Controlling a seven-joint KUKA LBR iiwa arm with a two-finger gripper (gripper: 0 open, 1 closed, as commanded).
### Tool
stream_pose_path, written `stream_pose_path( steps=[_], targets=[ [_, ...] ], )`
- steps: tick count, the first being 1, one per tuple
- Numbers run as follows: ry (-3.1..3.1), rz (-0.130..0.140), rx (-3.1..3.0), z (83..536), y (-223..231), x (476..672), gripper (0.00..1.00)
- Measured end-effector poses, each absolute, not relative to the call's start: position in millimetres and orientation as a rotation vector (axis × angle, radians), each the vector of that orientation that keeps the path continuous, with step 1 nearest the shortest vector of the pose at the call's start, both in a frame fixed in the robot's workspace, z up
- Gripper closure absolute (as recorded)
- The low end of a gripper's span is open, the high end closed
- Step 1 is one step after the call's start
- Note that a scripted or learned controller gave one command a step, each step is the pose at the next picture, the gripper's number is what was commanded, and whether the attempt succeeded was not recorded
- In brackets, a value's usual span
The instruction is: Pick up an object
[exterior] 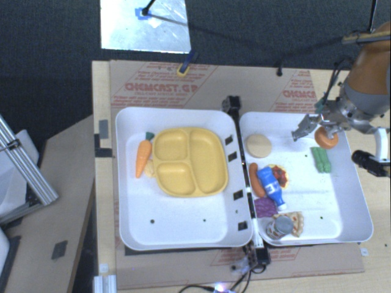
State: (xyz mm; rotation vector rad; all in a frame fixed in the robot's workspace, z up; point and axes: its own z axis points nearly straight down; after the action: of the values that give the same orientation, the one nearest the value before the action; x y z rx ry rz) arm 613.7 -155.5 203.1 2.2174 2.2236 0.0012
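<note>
The desk (153, 81) carries 2 shallow white bins side by side. The left bin (131, 224) holds a yellow plate (186, 162) with 3 compartments, and a toy carrot (143, 156) lies just beside the plate's left edge, its green top pointing toward the far wall of the bin.

The right bin (348, 221) holds the rest of the things. A round beige bun (258, 145) sits near the far left corner. Along the left wall lies a sausage (255, 180), touching a blue bottle (271, 187) with a white cap that lies on its side. A red piece (280, 174) shows just behind the bottle. A purple piece (264, 207) lies under the bottle's cap end, and nearer the front wall a grey can (280, 226) rests on a waffle-like pastry (295, 223). A green block (321, 160) lies toward the right side of the bin.

The arm (369, 81) reaches in from the right over the far right corner of this bin. The pincer (317, 128) hangs low there, with 1 grey finger (302, 130) pointing left and an orange ball (326, 139) just beside it on the right. I cannot tell whether the pincer is open or closed, nor whether it touches the ball. The ball sits just behind the green block, well apart from the bun.
</note>
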Motion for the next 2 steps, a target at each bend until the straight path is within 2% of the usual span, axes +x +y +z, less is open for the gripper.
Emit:
stream_pose_path(
  steps=[1, 2],
  targets=[
    [2.228, -0.001, 2.218, 161, -151, 615.5, 0.0],
    [2.226, -0.002, 2.22, 107, -143, 607.7, 0.0]
  ],
)
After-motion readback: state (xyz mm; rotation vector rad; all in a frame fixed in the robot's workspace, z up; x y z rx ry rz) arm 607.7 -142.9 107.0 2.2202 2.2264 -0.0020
